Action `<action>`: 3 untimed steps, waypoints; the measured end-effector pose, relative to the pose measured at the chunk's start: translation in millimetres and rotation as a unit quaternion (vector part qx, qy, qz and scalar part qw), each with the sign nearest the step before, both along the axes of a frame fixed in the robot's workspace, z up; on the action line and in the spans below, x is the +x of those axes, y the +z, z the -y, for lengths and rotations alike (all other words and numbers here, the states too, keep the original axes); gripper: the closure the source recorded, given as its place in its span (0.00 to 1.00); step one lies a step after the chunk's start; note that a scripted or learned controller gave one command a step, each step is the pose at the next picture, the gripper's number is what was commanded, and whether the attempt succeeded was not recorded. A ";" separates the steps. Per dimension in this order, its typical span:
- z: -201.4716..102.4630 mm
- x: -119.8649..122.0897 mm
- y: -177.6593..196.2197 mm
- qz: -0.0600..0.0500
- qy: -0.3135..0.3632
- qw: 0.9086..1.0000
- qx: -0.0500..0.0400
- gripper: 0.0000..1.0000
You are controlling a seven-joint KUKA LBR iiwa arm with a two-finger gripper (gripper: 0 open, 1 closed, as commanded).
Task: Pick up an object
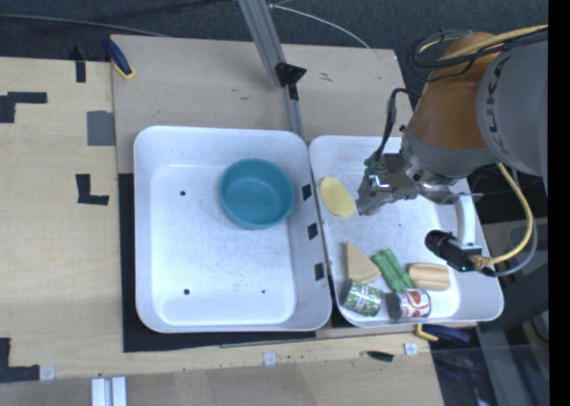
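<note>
Far to the left of the pincer, the left shallow white plastic bin holds a round teal plastic bowl, upright and open side up, lying in the bin's upper right part, well apart from the pincer and at about its height in the view. A slanted grey metal pole crosses the bench above that bin, up and to the left of the pincer.

The right shallow white plastic bin sits just beside the left one. In it, immediately left of the pincer, lies a pale yellow, oval, soft-looking object, close to the fingertips but not between them. The two-finger metal pincer hangs over the upper middle of this bin, its tips pointing down and to the left; how far they stand apart cannot be told from this angle, and nothing is seen gripped between them.

Below the pincer, near the bin's lower edge, lies a cluster: a tan wedge-shaped piece, a small green-and-white can on its side beneath it, a green stick-like object slanting, a red-and-white can, and, furthest right, a tan bread-roll-shaped object.

Right of and above the pincer rises the grey arm with its orange band.
</note>
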State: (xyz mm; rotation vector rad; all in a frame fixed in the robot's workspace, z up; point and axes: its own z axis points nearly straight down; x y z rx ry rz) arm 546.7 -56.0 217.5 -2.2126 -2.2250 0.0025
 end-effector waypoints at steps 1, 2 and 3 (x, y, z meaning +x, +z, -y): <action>-47.7 -4.3 0.7 0.000 0.000 1.000 0.000 1.00; -100.5 -19.1 13.4 0.001 0.001 1.000 0.000 1.00; -152.9 -33.9 21.8 0.001 0.001 1.000 0.000 1.00</action>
